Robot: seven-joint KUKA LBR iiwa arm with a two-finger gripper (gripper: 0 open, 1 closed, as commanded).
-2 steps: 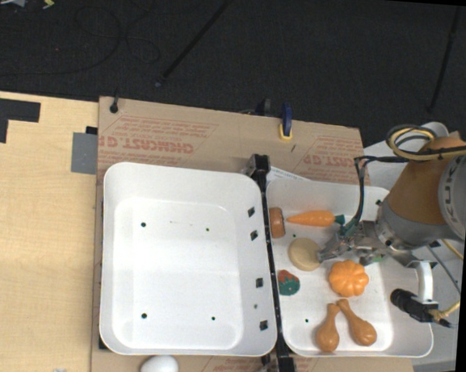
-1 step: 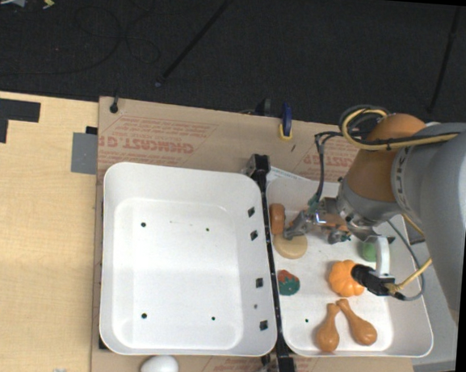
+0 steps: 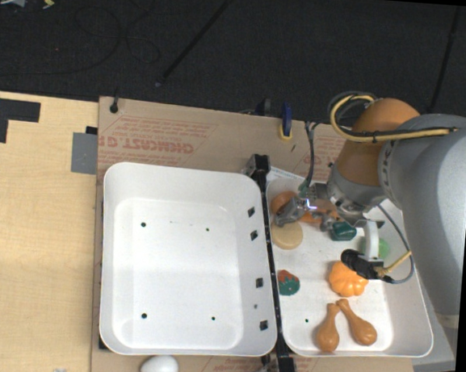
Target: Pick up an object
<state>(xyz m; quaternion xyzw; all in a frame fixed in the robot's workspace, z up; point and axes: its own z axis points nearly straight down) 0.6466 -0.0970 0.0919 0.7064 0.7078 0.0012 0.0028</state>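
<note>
Grey arm (image 3: 427, 190) reaching in over the right bin (image 3: 401, 346). Left bin (image 3: 118, 252) alongside. Gripper (image 3: 311, 206) low at the bin's far end, perhaps touching a tan disc (image 3: 286, 238); finger gap impossible to tell. Orange pumpkin (image 3: 346, 280) mid-bin, two drumsticks (image 3: 344, 324) nearer.

toys (image 3: 346, 278) lie in the right bin (image 3: 414, 335), beside the left bin (image 3: 117, 211).

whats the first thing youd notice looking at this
The big grey arm with its orange band reaches in from the right, its gripper low over the far end of the right bin. That bin holds a scatter of small toys, among them an orange pumpkin and two tan drumsticks. A white egg lies outside the bins at the near edge.
</note>
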